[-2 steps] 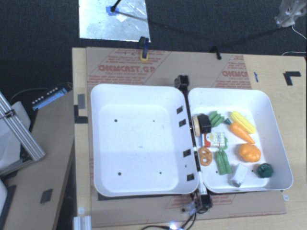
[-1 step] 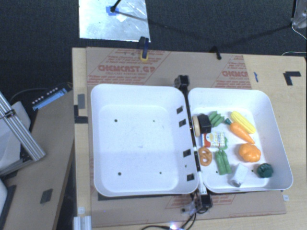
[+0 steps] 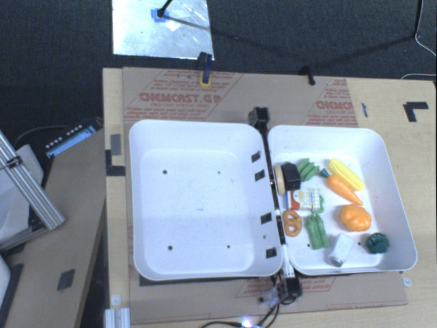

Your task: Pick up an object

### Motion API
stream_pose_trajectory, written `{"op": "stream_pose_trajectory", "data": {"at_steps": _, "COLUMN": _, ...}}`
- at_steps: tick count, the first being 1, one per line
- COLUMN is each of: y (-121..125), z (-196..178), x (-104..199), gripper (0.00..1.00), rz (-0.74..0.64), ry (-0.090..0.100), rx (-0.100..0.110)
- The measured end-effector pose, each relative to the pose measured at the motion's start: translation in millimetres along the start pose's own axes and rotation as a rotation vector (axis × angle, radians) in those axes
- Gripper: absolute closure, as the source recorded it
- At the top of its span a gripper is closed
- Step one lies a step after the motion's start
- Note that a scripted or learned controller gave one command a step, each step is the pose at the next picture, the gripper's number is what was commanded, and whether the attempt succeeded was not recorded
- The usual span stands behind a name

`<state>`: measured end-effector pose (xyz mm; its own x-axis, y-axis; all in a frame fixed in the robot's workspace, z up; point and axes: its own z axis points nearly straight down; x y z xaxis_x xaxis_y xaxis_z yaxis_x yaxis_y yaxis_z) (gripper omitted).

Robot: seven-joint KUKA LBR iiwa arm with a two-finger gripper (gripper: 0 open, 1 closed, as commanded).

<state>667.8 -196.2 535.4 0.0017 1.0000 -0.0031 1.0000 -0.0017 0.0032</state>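
- Judging from the layout, the task stood at its very start: nothing had been lifted, and every candidate object lay loose on the floor of the right bin (image 3: pixel 390 183).
- Whether the hand was apart or together could not be told from this view.
- The next move, as I judged it, called for choosing one piece with free space around it and descending straight over it. The orange fruit (image 3: pixel 354 217) near the bin's centre looked the easiest, being rounded and clear of its neighbours.
- Pieces at the bin's 9 o'clock edge looked riskier, since they crowded the wall beside the left bin (image 3: pixel 198 203).
- Counted: two white bins on the worktop (image 3: pixel 287 91), side by side.
- One yellow corn cob (image 3: pixel 345 174) at 12 o'clock, with one carrot (image 3: pixel 343 190) just beside it.
- One dark green lump (image 3: pixel 376 242), perhaps broccoli, at 4 o'clock.
- One small white object (image 3: pixel 339 249) at 6 o'clock; what it was I could not tell.
- Two green pod-like pieces: one (image 3: pixel 307 168) at 11 o'clock, one (image 3: pixel 316 229) at 7 o'clock.
- One pretzel (image 3: pixel 291 223) at 8 o'clock.
- One black block (image 3: pixel 289 176) at 10 o'clock.
- One printed packet (image 3: pixel 309 198) at 9 o'clock.
- Ten loose things in all.
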Motion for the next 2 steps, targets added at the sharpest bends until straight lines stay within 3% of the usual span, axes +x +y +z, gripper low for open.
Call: {"op": "stream_pose_trajectory", "data": {"at_steps": 2, "y": 0.5, "z": -0.3, "x": 7.8, "gripper": 1.0, "rz": -0.005, "ry": 0.002, "rx": 0.0}}
